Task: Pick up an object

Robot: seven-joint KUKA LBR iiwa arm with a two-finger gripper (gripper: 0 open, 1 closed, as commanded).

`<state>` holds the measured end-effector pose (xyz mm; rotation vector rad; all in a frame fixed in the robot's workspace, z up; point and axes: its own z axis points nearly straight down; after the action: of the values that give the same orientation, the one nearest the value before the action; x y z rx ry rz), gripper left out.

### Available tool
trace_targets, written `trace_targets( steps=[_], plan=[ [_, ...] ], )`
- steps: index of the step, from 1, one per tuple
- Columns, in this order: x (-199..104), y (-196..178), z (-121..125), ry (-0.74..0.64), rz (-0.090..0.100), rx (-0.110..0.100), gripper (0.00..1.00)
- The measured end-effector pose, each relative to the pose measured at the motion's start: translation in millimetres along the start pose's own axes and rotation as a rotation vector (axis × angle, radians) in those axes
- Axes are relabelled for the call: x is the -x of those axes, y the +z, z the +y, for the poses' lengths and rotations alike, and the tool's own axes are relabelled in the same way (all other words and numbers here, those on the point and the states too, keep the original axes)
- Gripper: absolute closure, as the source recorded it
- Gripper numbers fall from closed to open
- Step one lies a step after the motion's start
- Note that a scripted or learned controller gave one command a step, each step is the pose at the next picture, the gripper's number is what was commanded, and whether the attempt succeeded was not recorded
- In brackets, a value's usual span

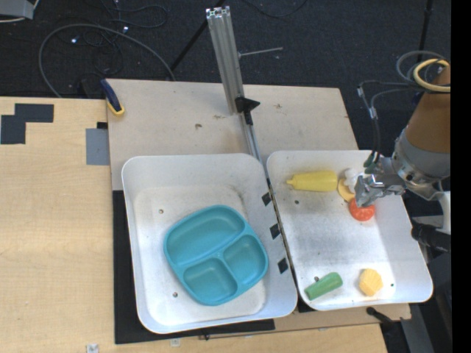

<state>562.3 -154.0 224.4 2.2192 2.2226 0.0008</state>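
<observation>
**Gripper low over the red piece, grasp not yet confirmed**

Lower left of centre, the left bin (147, 182) holds a teal divided tray (215, 254). In the right bin (324, 234), a yellow bottle-shaped toy (313, 182) lies upper middle, with a green piece (324, 286) and an orange-yellow piece (371, 282) along the bottom. At right, the gripper (366, 191) sits just above a red piece (362, 212); whether it is apart or closed cannot be told. This looks like the approach-and-grasp step; next it likely needs to settle around the red piece, close, and lift.
</observation>
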Motion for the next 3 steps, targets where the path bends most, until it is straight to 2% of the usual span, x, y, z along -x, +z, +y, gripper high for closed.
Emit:
trace_targets(
  steps=[1,3],
  plan=[
    [-45.1,3.4,-3.1,-0.003,0.002,-0.004,1.0],
    [-148.9,-14.8,-20.1,-0.004,0.003,-0.005,1.0]
  ],
)
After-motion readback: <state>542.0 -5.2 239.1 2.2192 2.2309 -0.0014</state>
